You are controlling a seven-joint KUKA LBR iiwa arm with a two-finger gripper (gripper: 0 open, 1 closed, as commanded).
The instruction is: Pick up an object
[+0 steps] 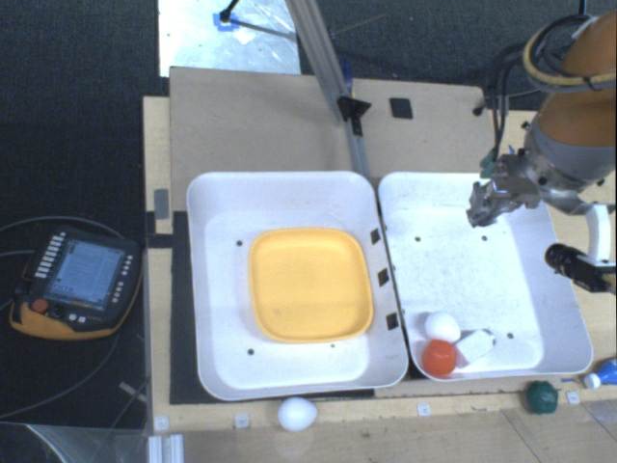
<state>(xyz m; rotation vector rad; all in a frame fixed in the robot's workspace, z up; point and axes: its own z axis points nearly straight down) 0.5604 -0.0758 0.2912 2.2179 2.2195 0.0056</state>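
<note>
While the gripper (489, 204) hangs over the far part of the right bin (569, 336), we note that nothing lies between its fingers; whether they stand open or closed we cannot tell from this view. We find the candidate objects gathered in the near left corner of that bin: a white ball (442, 325), a red ball (441, 357) touching it on the near side, and a small white block (475, 344) just beside both, lying at a slant. This cluster sits well apart from the gripper, toward the near edge of the desk (434, 432) and a little to the view's left. We judge that the coming move turns on this offset: the arm must travel down the bin toward the corner before any descent. We judge the corner walls and the tight grouping a risk to a clean grasp. A yellow plate (310, 284) occupies the left bin (217, 258); a white egg-like object (297, 414) and a green ball (541, 396) rest on the desk outside the bins.
</note>
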